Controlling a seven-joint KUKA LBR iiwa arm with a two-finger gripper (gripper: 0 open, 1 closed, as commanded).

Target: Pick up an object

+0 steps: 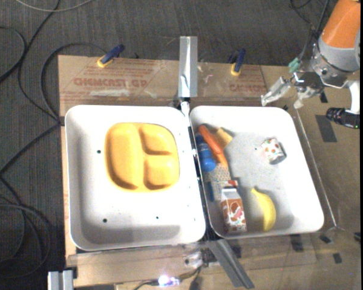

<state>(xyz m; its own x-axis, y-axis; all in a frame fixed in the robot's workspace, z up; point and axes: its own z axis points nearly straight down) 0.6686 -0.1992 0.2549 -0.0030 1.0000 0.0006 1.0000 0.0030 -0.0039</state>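
Note:
My gripper (285,95) hangs open over the back right corner of the right bin (305,162), with nothing between its fingers. Below it in that bin lie a small white and red box (273,150), a yellow banana (265,209), a red and white juice carton (232,209), an orange carrot (213,142) and a blue marker-like item (205,154). The small box is the nearest of these to the gripper, well forward of it. In the left bin (85,216) rests a yellow divided plate (142,156).
A metal divider post (188,65) stands upright behind the seam between the bins. Two clamps (111,55) (236,61) hold the cardboard backing. Cables lie on the floor at the left.

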